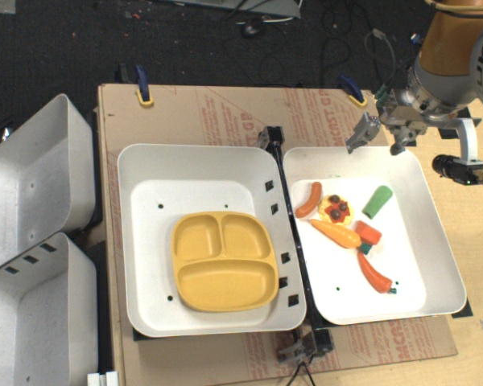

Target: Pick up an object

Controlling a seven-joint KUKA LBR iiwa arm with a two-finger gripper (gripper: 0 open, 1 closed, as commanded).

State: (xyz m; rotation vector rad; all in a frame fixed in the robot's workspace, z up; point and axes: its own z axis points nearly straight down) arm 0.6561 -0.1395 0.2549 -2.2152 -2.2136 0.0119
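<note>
From the overhead camera, the gripper [381,138] hangs above the far edge of the right bin [443,256], fingers [359,136] spread wide with nothing between them, one dark tip to the left and one to the right. Down in that right bin sit the toy foods: a sausage [308,200] lying at a slant toward the far left, a small pizza piece [337,209] just beside it, a green cylinder [377,202] tilted to the right of that, an orange carrot [336,233] nearer the middle, a red-orange block [368,233] touching the carrot's right end, and a red chili pepper [375,273] nearest the front. All of them lie well apart from the gripper. Over in the left bin [137,215], a yellow divided plate [224,260] rests flat in the middle. Both bins sit side by side on the table [217,111].
</note>
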